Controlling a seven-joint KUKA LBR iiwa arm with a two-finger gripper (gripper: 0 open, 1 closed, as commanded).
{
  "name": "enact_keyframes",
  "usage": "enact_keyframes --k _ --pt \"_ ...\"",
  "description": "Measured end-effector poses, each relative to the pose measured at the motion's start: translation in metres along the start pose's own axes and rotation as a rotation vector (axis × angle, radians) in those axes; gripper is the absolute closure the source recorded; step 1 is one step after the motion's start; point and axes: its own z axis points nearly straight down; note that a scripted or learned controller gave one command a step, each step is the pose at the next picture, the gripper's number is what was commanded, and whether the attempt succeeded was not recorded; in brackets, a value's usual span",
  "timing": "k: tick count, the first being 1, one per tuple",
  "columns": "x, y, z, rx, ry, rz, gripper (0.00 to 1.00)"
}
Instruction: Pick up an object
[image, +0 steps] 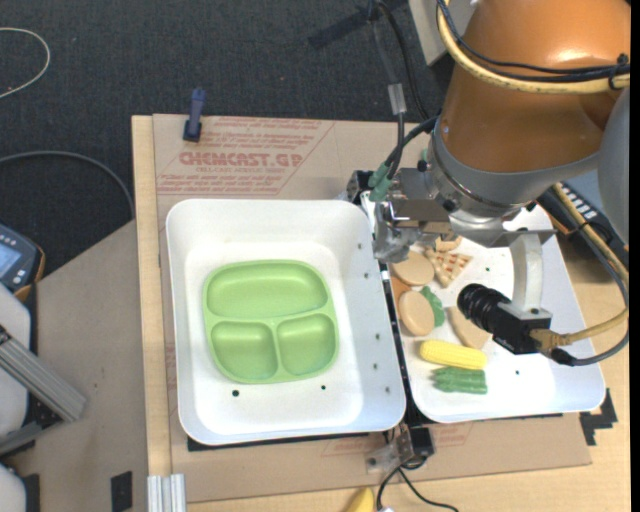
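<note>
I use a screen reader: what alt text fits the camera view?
A grey and orange robot arm hangs over the right white bin, which holds toy foods including a corn cob. The left bin holds a green divided plate.

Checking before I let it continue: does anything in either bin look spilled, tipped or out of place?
Nothing stands out. The green divided plate lies flat in the left bin. The toy foods, among them the corn cob and a green piece, sit loosely clustered inside the right bin, none over the rim.
</note>
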Motion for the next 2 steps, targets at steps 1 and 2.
enact_keyframes --k 1,2 --pt "-0.004 -0.001 -0.003 0.013 -0.007 0.008 1.0" --pt "0.061 -0.003 0.033 0.023 -0.007 0.003 1.0"
